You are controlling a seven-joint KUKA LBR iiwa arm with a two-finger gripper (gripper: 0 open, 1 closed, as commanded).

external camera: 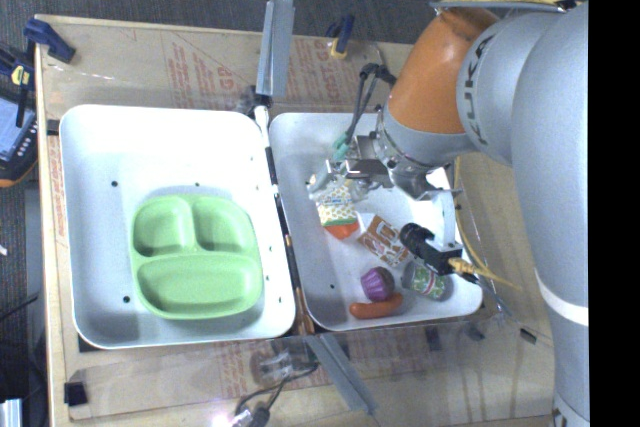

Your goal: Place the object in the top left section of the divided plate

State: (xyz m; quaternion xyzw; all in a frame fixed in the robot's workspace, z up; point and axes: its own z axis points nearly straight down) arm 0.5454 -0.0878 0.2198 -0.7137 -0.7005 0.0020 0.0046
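A green divided plate (197, 257) lies in the left white bin (90, 145); its two small sections are at the top and one long section at the bottom. My gripper (338, 177) is low over the upper left part of the right bin (300, 140). Directly under it, touching or nearly touching, is a small printed carton with an orange end (339, 212). I cannot see whether the carton is gripped.
The right bin also holds a brown snack packet (380, 239), a purple vegetable toy (377, 283), a red sausage (377, 308) along the front wall and a green can (427, 284). The arm's grey and orange body (470, 85) covers the bin's right side.
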